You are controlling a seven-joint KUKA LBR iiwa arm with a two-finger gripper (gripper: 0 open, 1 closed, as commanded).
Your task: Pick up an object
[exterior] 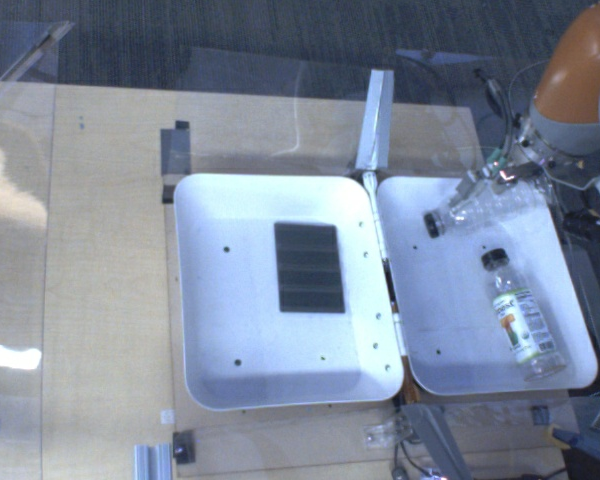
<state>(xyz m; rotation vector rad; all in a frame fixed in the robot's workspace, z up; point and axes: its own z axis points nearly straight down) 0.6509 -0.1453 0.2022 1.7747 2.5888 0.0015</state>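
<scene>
Clear plastic, both bottles in the right bin (420,358) look empty, so light, smooth and apt to roll or slip; the body should dent under a firm squeeze, and across the middle of the barrel seems the safest hold. One bottle (520,316) lies at lower right with a black cap and a printed label. The other bottle (470,206), black-capped too, lies at upper right, close beside the gripper (502,171); whether anything is pinched there I cannot tell

Arm (580,68) enters from the far right, orange band uppermost, wrist angled down and leftward. Tool (472,190) sits low at the far right; finger state indeterminate.
</scene>
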